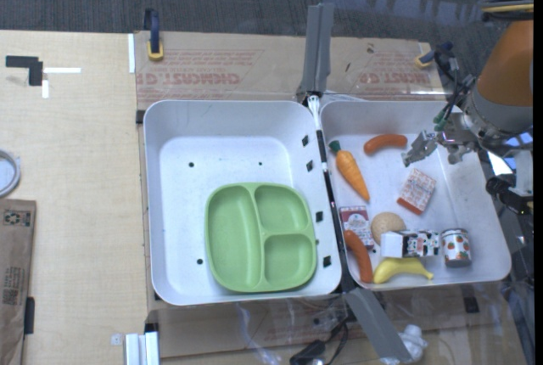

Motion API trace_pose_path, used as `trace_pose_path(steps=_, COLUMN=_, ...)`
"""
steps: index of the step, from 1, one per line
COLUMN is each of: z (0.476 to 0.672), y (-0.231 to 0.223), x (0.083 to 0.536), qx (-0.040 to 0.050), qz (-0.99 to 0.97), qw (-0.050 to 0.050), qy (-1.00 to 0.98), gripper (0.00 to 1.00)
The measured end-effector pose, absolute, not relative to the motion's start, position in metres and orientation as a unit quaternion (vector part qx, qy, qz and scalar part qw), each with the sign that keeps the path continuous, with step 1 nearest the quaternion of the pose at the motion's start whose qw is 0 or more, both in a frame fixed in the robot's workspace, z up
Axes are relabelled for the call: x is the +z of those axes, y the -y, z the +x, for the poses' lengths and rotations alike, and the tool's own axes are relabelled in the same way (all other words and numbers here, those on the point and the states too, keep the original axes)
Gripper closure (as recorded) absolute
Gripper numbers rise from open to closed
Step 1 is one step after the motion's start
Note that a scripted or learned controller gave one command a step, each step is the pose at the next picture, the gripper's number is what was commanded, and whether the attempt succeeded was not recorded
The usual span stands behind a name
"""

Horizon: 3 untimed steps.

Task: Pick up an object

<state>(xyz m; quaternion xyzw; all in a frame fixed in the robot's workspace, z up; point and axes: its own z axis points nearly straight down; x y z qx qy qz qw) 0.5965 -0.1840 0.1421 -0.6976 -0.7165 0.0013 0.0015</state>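
Jaws spreading apart, nothing between; gripper (430, 144) hovering just above red packet (417, 190). Packet lying flat in right bin (496, 263), looking light, thin, crushable; pinching across short edges advisable.

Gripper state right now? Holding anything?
Gripper: above the right bin, near the sausage; nothing seen in its grasp; open or shut cannot be told.

Green divided plate (260, 237) sat in left bin (170, 134), right bin (484, 210) held carrot (351, 171), sausage (385, 143), red-white packet (417, 190), banana (402, 271) by front edge, small can (456, 246) near front right corner, gripper (428, 147) hovered over back right area
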Motion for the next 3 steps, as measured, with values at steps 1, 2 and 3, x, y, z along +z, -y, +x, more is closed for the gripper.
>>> trace_pose_path(steps=1, z=0.555, y=0.167, x=0.092, qx=0.0004, qz=-0.687, qw=0.0, qy=0.727, gripper=0.0)
trace_pose_path(steps=2, z=0.555, y=0.168, x=0.1, qx=0.0006, qz=-0.688, qw=0.0, qy=0.725, gripper=1.0)
trace_pose_path(steps=3, z=0.577, y=0.115, x=0.227, qx=0.0007, qz=-0.688, qw=0.0, qy=0.726, gripper=1.0)
